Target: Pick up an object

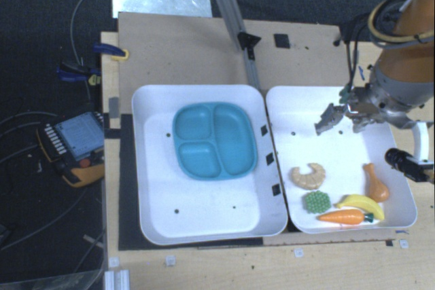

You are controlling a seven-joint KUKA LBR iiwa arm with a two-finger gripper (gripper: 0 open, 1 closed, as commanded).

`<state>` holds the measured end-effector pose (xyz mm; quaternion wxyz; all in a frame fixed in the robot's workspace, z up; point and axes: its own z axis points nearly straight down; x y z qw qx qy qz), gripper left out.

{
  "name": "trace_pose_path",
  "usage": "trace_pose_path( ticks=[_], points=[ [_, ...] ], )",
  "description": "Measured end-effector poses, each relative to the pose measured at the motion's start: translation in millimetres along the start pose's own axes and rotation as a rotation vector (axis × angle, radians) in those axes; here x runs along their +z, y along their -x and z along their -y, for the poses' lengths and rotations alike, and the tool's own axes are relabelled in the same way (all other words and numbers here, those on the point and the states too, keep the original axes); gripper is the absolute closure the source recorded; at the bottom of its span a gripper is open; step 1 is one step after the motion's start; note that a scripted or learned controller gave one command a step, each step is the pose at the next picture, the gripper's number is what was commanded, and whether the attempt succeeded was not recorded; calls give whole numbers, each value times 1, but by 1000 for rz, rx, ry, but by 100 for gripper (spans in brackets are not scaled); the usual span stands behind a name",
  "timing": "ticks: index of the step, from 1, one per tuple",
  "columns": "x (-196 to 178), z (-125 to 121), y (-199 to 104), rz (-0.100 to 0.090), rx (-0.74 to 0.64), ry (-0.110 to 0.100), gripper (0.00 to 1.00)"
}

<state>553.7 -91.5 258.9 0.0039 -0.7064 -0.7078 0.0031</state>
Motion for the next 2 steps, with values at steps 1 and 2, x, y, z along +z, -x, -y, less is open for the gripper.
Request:
trace_pose_path(
  ticks=[1, 2],
  points=[
    [-6, -2, 0, 1, -2, 11, 0],
    [51, -12, 2, 1, 1, 7, 0]
  ],
)
